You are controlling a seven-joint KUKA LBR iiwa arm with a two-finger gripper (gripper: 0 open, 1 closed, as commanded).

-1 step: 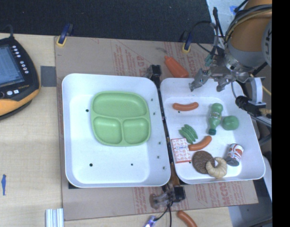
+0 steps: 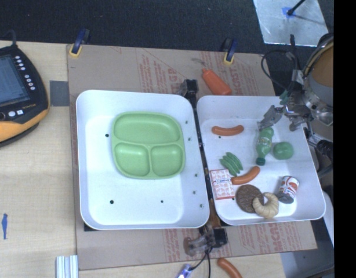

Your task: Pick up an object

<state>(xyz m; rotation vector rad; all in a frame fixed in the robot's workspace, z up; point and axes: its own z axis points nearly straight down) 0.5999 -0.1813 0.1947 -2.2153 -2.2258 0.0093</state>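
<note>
Brown cardboard (image 2: 137, 68) under white bins (image 2: 91, 155), wooden bench (image 2: 33, 190), dark floor (image 2: 137, 10)

Wooden bench (image 2: 33, 178), dark floor (image 2: 137, 10) behind

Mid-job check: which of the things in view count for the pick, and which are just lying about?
For the pick, in the right bin:
claw, green bottle, green ball, two sausages, pea pods, brown cookie, pretzel, small can, red-and-white packet.

Lying about:
green divided plate in the left bin, orange handheld controller, clamps.
</note>
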